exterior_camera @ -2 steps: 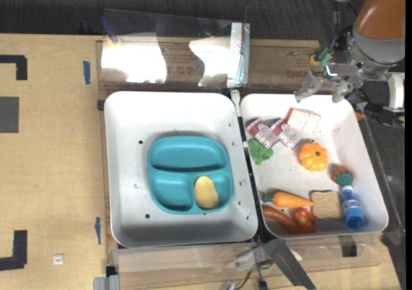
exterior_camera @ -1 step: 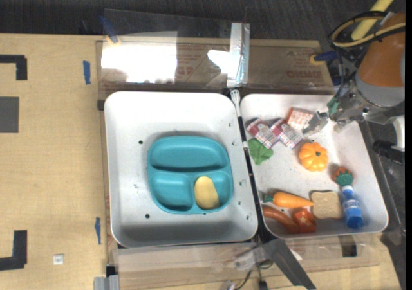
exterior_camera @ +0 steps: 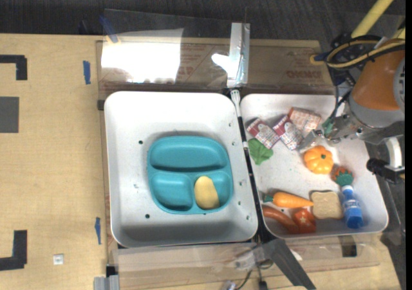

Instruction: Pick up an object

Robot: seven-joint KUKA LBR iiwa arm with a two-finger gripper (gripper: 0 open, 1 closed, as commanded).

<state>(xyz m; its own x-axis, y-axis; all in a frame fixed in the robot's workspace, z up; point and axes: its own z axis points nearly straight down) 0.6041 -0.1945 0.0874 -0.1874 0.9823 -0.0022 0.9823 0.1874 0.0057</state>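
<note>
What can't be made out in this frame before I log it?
- Gripper, camera view: finger state unreadable, small and blurred beneath the wrist.
- Arm: cut off by the right edge.
- Snack wrappers: print too small to read.
- Red item: partly hidden under the carrot.

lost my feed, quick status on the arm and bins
Claw low at right white bin's far edge. Nearest: crinkled red-white foil packets, small orange pumpkin. Nothing seen held.
</note>
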